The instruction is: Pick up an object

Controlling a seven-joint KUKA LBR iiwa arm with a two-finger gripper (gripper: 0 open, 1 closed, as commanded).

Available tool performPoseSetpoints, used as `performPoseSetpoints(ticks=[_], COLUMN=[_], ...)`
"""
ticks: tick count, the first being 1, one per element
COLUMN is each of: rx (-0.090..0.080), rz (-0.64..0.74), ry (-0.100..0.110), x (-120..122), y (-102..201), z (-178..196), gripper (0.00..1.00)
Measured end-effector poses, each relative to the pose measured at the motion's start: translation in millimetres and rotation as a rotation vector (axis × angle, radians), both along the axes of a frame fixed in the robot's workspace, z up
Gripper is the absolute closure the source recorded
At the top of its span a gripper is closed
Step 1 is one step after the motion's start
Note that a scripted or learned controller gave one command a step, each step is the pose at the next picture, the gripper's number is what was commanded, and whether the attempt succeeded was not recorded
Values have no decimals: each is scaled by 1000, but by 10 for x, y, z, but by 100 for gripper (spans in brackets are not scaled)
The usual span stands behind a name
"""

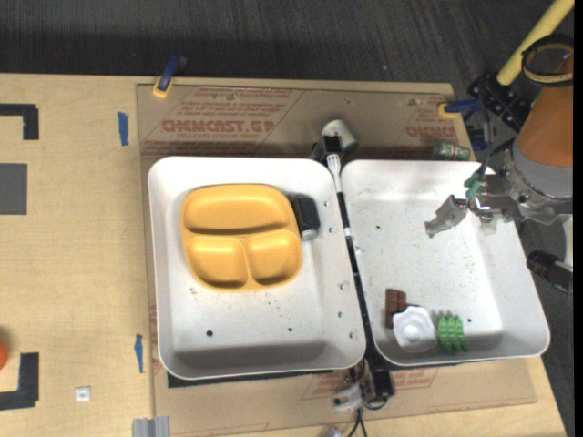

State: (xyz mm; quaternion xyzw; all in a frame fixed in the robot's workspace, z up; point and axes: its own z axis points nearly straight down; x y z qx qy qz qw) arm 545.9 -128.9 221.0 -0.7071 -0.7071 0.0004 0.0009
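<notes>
Gripper (446, 215) over right bin (528, 335), fingers' state unclear, prob. empty; risk: white piece (412, 326), green block (451, 331) crowd the wall, fingers may jam.

Not much to read from up here, honestly. The only lettering I can make out is on the brown cardboard sheet (228, 116) lying under my two bins: red print along its far edge, running upside down from this angle, that looks like "CHEMCAST GP" in big letters, with a smaller line of red text above it that's too fine to read. The same red print repeats at the sheet's far right corner (424, 127), partly cut off by the right bin, so I can't spell it out there. Nothing else on the worktop carries legible text, labels or numbers.
</notes>
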Motion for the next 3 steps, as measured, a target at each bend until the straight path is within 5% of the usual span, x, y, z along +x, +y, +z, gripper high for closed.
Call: performPoseSetpoints(ticks=[1,2,3], rx=[-2,-2,2], rz=[-145,228,306], ry=[-7,-4,0], x=[-527,-144,-668], y=[121,-83,280], z=[-1344,-1358,-990], gripper=[0,0,0])
